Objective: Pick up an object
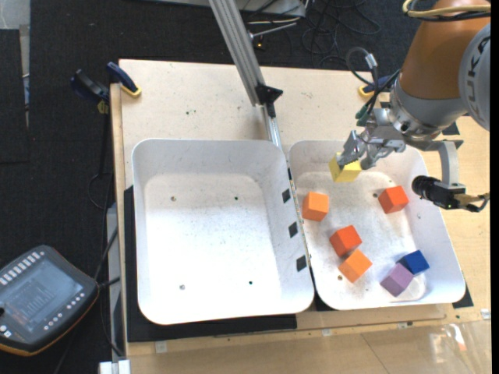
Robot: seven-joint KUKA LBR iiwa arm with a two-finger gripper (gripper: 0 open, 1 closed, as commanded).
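Two shallow white plastic bins are sitting side by side: the left bin (156,209) and the right bin (444,275). Seven small blocks are showing: one yellow block (345,170), four orange blocks (316,206) (393,199) (345,240) (355,266), one blue block (414,262) and one purple block (397,279). The grey two-finger gripper (355,156) is closing its fingers on the yellow block, pinching its top. The block is hanging tilted beneath the fingertips, over the right bin's far end; the other six are lying below and beyond the fingers.

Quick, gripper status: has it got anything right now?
Gripper: shut on the yellow block, lifted above the right bin.
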